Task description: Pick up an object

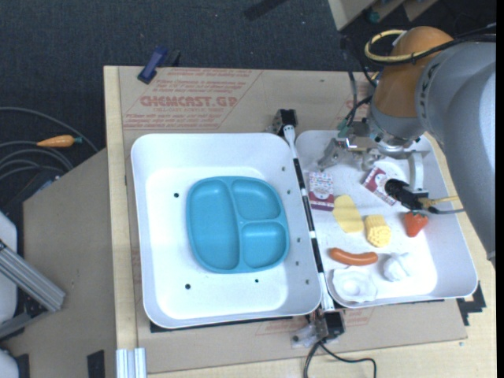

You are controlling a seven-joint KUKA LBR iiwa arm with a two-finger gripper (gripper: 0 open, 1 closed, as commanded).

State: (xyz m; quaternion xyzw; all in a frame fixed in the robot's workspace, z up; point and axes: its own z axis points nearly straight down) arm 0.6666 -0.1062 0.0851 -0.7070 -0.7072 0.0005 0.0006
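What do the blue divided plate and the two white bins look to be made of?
The blue divided plate looks like moulded plastic with a matte finish: one even colour, rounded compartment ridges, only soft highlights. The left bin and the right bin also look like thin formed plastic, smooth and slightly glossy, with rounded corners and lips; the picture alone cannot rule out coated metal.

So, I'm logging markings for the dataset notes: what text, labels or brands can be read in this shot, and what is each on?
"CHEMCAST G.P" in red, on the brown sheet under the bins; the last letters are uncertain.
Smaller red lines above and below it: too blurred to read.
Red and white packet in the right bin: print too small to read.
Packet below the gripper: unreadable.
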